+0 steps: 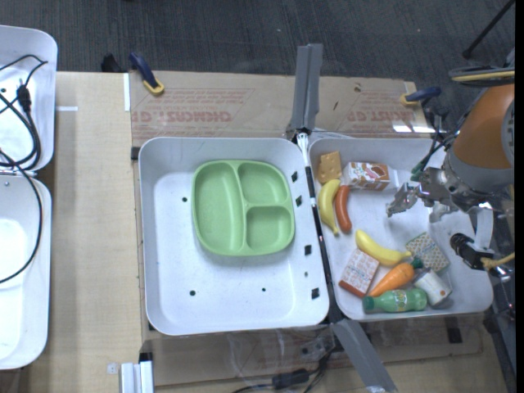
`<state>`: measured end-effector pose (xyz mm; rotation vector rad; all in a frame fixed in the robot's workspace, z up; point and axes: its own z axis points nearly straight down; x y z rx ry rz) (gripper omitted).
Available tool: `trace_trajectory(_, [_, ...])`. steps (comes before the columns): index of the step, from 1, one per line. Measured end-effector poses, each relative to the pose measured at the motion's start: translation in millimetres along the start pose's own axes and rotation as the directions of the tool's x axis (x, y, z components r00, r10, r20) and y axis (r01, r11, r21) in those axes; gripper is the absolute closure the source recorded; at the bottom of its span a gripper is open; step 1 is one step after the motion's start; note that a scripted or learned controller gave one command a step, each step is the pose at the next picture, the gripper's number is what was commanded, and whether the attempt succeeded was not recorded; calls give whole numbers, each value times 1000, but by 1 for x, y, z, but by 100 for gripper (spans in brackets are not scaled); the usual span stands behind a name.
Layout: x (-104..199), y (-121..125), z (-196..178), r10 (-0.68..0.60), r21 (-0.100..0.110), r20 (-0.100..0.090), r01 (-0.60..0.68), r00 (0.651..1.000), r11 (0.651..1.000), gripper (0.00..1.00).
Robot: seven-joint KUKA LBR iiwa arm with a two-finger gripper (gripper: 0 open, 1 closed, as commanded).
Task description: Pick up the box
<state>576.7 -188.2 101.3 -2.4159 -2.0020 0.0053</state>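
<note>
A small white and orange box (366, 174) lies near the back of the right bin (458, 305). A flat pink box (359, 273) lies toward the front, beside a carrot (395, 277). My gripper (403, 201) hangs over the bare middle of the right bin, a little right of and in front of the white and orange box. Its fingers are open with nothing between them, and it touches neither box. The grey arm with the orange band (483, 129) comes in from the right.
The right bin also holds two bananas (327, 203) (381, 248), a red sausage (342, 209), an orange cracker (329, 167), a green bottle (395, 301), a white can (432, 286) and a checked packet (427, 252). A green divided plate (243, 207) lies in the left bin (164, 293).
</note>
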Motion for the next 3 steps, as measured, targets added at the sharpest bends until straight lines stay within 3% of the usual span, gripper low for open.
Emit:
trace_trajectory(1, [28,49,13,8,1,0,-8,1000,1000,0])
trace_trajectory(2, [19,69,16,69,62,-6,-68,998,996,0])
trace_trajectory(3, [22,67,16,95,59,4,-95,995,994,0])
